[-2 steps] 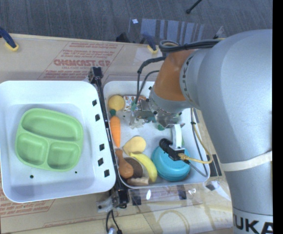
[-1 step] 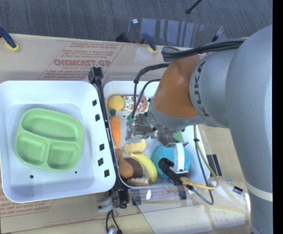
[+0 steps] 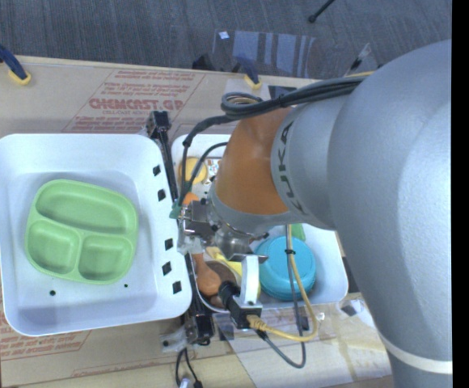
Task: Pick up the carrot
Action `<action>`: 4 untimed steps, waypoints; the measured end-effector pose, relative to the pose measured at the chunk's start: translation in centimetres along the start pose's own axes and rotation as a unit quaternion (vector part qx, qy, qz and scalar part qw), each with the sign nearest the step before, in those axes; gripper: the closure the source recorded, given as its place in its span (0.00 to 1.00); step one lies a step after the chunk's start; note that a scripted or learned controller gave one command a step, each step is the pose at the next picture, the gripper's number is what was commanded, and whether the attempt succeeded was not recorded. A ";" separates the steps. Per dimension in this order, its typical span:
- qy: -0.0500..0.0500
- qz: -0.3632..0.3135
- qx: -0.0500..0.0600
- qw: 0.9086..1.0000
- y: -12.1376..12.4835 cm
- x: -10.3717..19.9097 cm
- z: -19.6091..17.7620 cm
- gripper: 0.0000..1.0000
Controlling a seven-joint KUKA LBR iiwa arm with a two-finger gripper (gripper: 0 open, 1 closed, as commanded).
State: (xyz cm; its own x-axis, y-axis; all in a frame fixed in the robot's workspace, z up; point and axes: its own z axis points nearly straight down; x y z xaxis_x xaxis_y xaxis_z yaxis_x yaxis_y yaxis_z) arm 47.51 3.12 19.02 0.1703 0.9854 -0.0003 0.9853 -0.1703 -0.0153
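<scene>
cables (image 3: pixel 287 334), yellow and black, loop over the near rim of the right bin (image 3: pixel 338 288). just inside that rim, a brown oblong thing (image 3: pixel 208 276) lies on the near side of the gripper (image 3: pixel 206 237), and a blue bowl (image 3: pixel 286 270) sits to the gripper's right, near it. the gripper is down inside the right bin, by the wall it shares with the left bin (image 3: pixel 8 160); the wrist and its orange band (image 3: pixel 255 168) cover it, so i cannot tell whether it is apart, together or clamped on anything. the carrot (image 3: pixel 188 196) seems to be the small orange sliver just beyond the gripper and to its left, mostly hidden. a yellow thing (image 3: pixel 190 169) lies just past that. well to the left, a green divided plate (image 3: pixel 81 233) rests in the left bin. cardboard (image 3: pixel 137 95) lies farthest.
</scene>
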 end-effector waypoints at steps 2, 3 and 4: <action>0.000 0.312 0.001 0.950 7.0 -1.0 -0.1 1.00; 0.003 0.490 -0.002 0.872 3.2 -4.4 -7.2 1.00; 0.001 0.516 0.001 0.857 1.8 0.9 -6.0 1.00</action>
State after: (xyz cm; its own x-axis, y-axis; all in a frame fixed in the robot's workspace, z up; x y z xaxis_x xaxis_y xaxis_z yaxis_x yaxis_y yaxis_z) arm 49.49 3.65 25.02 0.9506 0.3103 -0.0121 0.3102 -0.9506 -0.0098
